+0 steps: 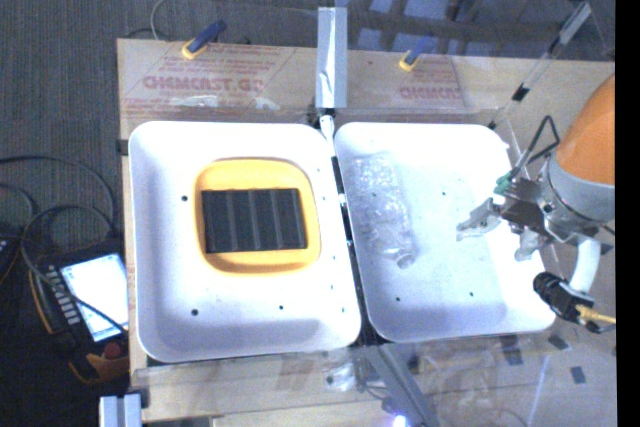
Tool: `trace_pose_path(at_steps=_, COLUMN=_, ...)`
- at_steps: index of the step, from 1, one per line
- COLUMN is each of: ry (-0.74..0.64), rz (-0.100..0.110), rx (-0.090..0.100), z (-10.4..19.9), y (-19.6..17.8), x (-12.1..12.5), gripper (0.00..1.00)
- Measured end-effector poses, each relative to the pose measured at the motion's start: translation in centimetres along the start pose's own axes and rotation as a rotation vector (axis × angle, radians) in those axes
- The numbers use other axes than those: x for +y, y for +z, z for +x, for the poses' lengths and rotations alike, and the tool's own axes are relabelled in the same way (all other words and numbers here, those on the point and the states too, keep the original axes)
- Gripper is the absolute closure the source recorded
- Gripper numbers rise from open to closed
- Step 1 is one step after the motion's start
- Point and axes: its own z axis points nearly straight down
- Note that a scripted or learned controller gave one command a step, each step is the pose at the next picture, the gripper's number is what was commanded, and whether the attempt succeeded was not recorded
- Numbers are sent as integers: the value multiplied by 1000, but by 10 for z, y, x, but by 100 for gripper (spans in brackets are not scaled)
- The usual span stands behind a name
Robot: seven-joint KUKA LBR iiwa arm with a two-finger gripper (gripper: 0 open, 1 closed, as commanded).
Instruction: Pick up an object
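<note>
2 shallow white plastic bins sit side by side in the middle of the frame. The left bin (160, 315) holds a flat yellow-rimmed rectangular tray with a dark ribbed centre (256, 215), lying in its upper middle part. The right bin (440, 310) holds a clear, crumpled plastic bottle (382, 207), lying lengthwise along the bin's left side, close to the wall shared with the other bin, its cap end pointing toward the lower centre of the frame. Behind the bins, a brown printed cardboard sheet (215, 80) carries 2 blue-and-yellow clamps.

The grey arm's claw (500, 212) hangs over the right part of the right bin, at the frame's right. Its fingers stand apart with nothing between them. The bottle lies to the claw's left, apart from it, with bare bin floor between.
</note>
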Motion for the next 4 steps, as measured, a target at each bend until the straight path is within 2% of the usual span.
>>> trace_pose_path(at_steps=1, ry=-3, rz=3, rx=2, z=2, y=-8, x=0, gripper=100)
trace_pose_path(at_steps=2, ry=310, rz=3, rx=1, z=65, y=43, x=-13, gripper=100)
trace_pose_path(at_steps=3, ry=738, rz=1, rx=-3, z=77, y=86, x=31, gripper=100)
trace_pose_path(at_steps=4, ry=739, rz=0, rx=-3, z=77, y=86, x=31, gripper=0)
